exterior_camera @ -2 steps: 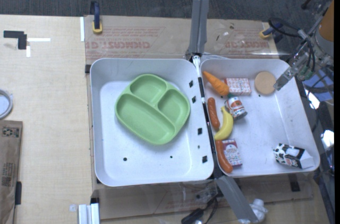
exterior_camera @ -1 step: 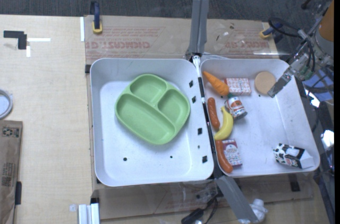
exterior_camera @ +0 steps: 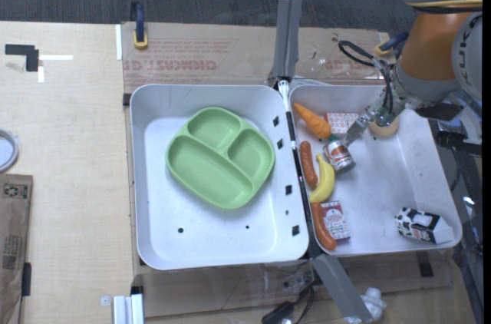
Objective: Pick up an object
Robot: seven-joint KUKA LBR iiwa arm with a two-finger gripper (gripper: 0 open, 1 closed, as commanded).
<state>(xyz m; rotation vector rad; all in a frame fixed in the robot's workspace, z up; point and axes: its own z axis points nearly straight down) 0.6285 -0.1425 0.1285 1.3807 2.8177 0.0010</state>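
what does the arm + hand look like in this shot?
Bulky rounded orange and grey arm entering from the right, with part of dark lettering on its grey shell. Black cable loops and a yellow-rimmed ring near the top. The small slim metallic grey hand tapers to a narrow tip.

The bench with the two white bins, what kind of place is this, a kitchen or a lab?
Most likely a robot lab test bench, not a kitchen. A robot arm reaches over two white bins, one holding a green divided plate, the other toy food such as a banana and carrot, with a clamp fixing cardboard behind.
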